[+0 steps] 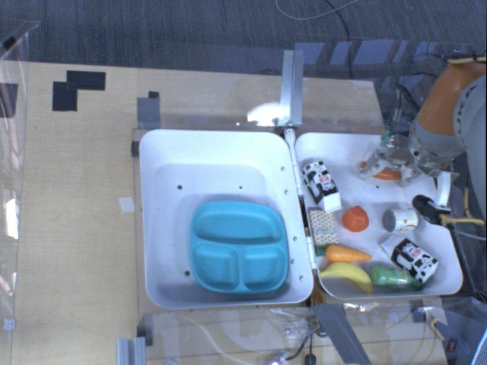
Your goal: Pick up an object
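My gripper (389, 160) hangs low over the far part of the right bin (450, 280), reaching in from the right. Directly beneath it, against the bin floor, shows a small orange piece (388, 176); whether it is gripped I cannot tell. Further objects in this bin are a cow-patterned carton (319, 182), an orange round fruit (354, 219), a patterned block (323, 225), a carrot (348, 254), a banana (347, 274), a green vegetable (394, 278), a second cow-patterned carton (415, 258) and a small white can (401, 219).
The left bin (163, 166) holds a blue divided plate (238, 245) toward its near side. A metal post (292, 82) rises at the far end of the wall between the bins. Wooden bench surrounds both bins.
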`<move>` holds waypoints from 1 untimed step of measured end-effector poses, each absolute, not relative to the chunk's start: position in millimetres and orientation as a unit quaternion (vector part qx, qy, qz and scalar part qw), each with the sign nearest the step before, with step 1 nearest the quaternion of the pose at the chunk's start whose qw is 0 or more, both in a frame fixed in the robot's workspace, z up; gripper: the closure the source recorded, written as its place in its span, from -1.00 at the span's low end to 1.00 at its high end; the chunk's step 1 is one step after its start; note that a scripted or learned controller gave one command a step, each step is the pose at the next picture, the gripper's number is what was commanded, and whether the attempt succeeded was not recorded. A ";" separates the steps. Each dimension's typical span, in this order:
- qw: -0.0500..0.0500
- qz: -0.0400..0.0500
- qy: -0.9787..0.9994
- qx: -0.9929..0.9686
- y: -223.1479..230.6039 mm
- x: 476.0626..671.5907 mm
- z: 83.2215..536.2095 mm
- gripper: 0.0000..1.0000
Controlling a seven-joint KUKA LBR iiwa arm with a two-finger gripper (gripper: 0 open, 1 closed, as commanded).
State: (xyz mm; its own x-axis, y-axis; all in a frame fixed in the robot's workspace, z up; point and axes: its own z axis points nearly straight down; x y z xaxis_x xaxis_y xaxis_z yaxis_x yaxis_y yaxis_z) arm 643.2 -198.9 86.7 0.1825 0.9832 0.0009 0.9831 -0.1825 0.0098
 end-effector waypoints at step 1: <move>0.005 0.004 0.643 0.766 -196.9 645.8 96.6 1.00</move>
